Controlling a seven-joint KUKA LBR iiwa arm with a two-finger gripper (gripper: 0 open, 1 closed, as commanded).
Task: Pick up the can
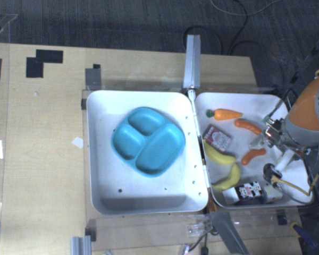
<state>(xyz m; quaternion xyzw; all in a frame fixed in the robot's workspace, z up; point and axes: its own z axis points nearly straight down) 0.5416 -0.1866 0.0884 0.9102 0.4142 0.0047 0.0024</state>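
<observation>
Silver can [251, 192] lies on its side beside the banana [225, 167].

Bins: 2 shallow white ones, the left bin [93, 158] and the right bin [239, 96]
Plates: 1 blue divided plate [148, 141]
Bananas: 1 banana [226, 167]
Carrots: 1 carrot [225, 113]
Orange sausage-shaped pieces: 2, the upper piece [247, 125] and the lower piece [253, 155]
Cans: 1 can [253, 192], lying on its side
Packets: 1 dark packet [217, 138]
</observation>
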